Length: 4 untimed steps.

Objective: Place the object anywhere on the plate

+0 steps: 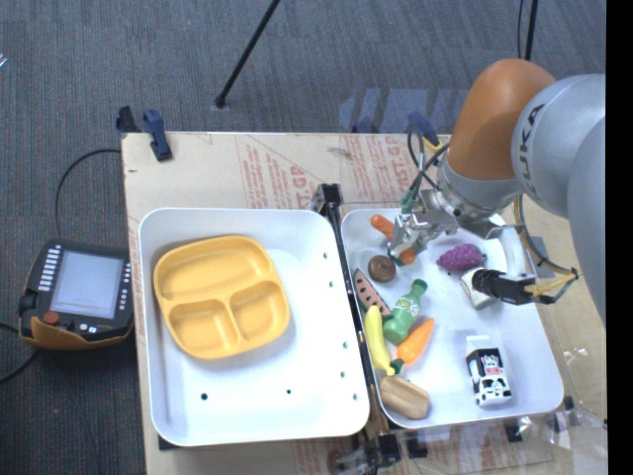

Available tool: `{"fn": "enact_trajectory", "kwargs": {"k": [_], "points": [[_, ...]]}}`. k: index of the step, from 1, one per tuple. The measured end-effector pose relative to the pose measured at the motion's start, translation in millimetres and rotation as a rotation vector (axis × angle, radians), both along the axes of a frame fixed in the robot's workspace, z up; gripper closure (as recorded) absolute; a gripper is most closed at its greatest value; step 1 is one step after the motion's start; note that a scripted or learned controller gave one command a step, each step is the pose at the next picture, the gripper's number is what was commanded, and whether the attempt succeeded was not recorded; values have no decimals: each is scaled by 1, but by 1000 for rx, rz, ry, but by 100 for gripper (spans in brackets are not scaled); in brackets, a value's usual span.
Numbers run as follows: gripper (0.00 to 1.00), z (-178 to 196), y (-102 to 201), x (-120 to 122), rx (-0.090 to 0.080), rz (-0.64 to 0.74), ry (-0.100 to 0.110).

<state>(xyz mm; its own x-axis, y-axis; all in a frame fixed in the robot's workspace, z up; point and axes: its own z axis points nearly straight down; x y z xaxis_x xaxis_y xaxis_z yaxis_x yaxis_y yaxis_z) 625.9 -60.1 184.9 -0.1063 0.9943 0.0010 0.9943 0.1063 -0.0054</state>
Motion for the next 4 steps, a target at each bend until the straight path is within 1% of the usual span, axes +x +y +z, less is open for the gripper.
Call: {"fn": "enact_trajectory", "kwargs": {"k": [1,2,3,4], "points": [[100,-1,86,-11,4,-30,3],[100,12,207,6,2,29,0],[100,49,276,17,1,351,-3],[100,40,284,4,2,753,0]]}}
